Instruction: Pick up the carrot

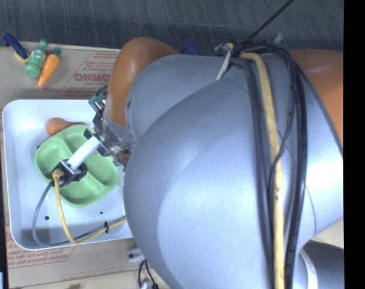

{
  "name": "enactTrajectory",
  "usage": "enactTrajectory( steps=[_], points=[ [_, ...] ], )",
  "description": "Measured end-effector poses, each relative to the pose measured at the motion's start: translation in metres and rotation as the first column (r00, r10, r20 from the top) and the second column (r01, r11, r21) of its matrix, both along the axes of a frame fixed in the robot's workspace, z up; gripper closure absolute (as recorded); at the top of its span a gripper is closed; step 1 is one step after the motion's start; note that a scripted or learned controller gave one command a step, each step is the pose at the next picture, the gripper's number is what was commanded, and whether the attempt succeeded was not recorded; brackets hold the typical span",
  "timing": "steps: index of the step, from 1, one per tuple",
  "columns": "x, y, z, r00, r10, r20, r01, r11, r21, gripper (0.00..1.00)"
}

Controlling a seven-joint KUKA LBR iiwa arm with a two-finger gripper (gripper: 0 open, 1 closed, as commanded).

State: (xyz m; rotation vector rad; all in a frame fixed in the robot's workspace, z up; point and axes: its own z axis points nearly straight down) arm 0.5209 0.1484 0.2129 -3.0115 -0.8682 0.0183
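Carrot [48, 70] on cardboard [80, 77] beyond bin [14, 110] rim; green bottle [35, 62] touching it

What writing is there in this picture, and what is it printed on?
"CHEM...": large red letters on the brown cardboard sheet under the white plastic bin, blurred and partly covered by the grey arm; even this start is a guess.
Too small to read: the small red print at the sheet's lower left corner.
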Motion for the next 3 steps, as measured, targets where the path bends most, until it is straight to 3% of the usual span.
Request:
enactTrajectory(
  steps=[1, 2, 3],
  points=[
    [-0.047, 0.026, -0.106, 0.952, -0.306, -0.002, 0.306, 0.952, -0.01, 0.0],
    [0.035, 0.016, -0.117, 0.968, -0.227, -0.103, 0.229, 0.973, 0.01, 0.0],
    [0.053, 0.022, 0.052, 0.983, -0.185, 0.013, 0.185, 0.983, 0.001, 0.0]
  ],
)
